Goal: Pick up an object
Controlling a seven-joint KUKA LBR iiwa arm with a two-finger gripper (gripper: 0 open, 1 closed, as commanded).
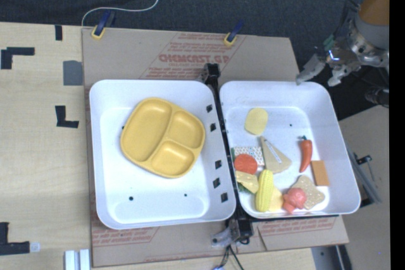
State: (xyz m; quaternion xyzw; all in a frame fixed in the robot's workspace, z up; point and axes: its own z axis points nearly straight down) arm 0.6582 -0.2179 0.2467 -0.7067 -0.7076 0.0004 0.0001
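The right bin holds several toy foods: a pale yellow round slice, a red chili, an orange block, a red tomato, a corn cob, a cream wedge and a pink piece on a toast slice. My gripper hangs above the bin's far right corner, outside the pile. Its fingers are spread open with nothing between them.
A yellow divided plate lies in the left bin. Black clips run along the seam between the bins. A white cable and two clamps sit at the cardboard's far edge.
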